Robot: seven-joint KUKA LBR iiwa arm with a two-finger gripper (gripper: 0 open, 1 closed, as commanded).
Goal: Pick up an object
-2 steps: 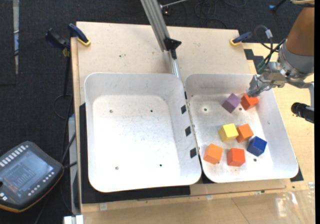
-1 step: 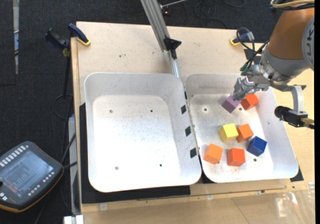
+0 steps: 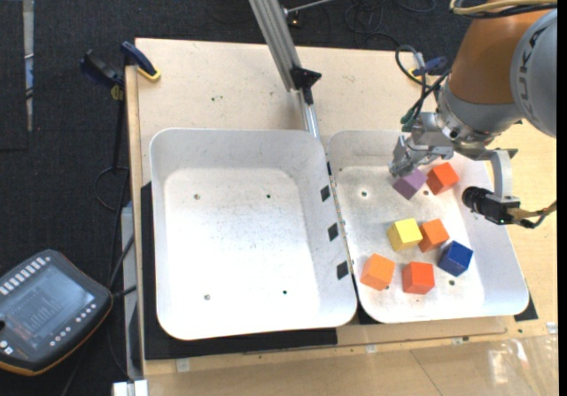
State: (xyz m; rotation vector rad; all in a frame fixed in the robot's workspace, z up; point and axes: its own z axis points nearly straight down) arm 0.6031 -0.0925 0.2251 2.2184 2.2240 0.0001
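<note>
Camera view: gripper (image 3: 410, 164) down in the right bin (image 3: 496, 297), just over the purple block (image 3: 408, 183); no telling its state. Risk of a missed or glancing grab, since the orange block (image 3: 442, 177) sits just beside and could get nudged. More blocks clustered nearer the front. Left bin (image 3: 177, 208) alongside, on a pale bench (image 3: 221, 84); dark floor, cables, a handheld controller (image 3: 44, 310).

One camera sits high above the table (image 3: 221, 75) and looks down at a slant. It is far enough back to see both white bins, the left bin (image 3: 239, 226) and the right bin (image 3: 496, 297), plus dark floor around the table. The arm (image 3: 496, 58) comes in from the right side.
</note>
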